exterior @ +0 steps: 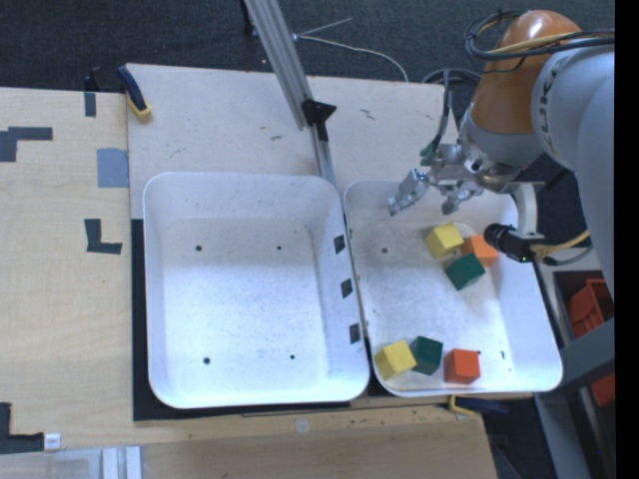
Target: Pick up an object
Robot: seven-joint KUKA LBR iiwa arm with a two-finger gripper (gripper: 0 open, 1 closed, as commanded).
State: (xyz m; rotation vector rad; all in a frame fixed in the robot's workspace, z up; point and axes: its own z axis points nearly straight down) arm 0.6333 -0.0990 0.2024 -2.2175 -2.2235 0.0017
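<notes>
The claw hangs open and empty, it seems, over the right bin, just above a yellow cube; a green cube touches that cube's lower right.

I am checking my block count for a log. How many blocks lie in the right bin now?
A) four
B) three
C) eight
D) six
D: the right bin holds six: a yellow block, an orange block and a green block near the gripper, plus a yellow, green and orange one at the front wall.
</notes>
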